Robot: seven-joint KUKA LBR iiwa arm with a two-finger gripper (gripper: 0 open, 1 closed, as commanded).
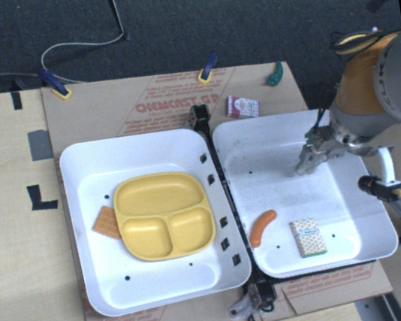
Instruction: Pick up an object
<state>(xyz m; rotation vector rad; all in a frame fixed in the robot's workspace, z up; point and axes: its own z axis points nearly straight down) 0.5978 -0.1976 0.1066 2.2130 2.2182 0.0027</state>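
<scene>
Over the right bin [366, 239], upper right part, the gripper [309, 160] hangs with its two fingers nearly pressed together, nothing between them. Orange sausage-shaped object [263, 227] lies on the bin floor near the left wall, well apart from the gripper. Small card box [309, 237] lies just right of it. Left bin [107, 286] holds a yellow divided plate [165, 213], a tan cracker-like piece [106, 223] at its left edge.

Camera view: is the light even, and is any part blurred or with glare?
Camera view: light soft and even, only faint shadows beside the yellow plate and the sausage; no strong glare on the white bins; the gripper looks slightly soft; print on the small box is too small to read.
</scene>
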